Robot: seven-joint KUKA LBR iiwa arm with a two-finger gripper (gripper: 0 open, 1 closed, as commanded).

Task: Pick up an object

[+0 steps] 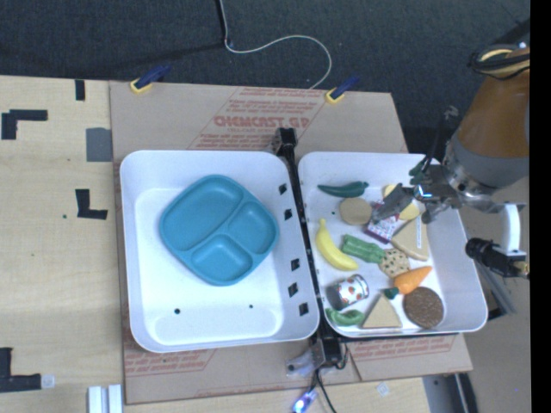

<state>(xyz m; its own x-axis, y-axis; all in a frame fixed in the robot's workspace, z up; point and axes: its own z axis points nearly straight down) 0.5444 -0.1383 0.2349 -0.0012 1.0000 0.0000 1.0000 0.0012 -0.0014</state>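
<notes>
Bench [52, 256]: pale wood-grain top with black marks along its left part; dark floor behind.
Cardboard [258, 123]: flat brown sheet with red print, lying on the bench under both bins.
Clamps: a yellow and blue clip [149, 77] at the cardboard's far left corner, another [343, 88] at its far right corner.
Left bin [142, 317]: white, shallow, on the cardboard.
Right bin [461, 286]: white, touching the left bin along a black joint.
Cable [284, 41]: thin, white, looping across the floor to the cardboard's far edge.
</notes>
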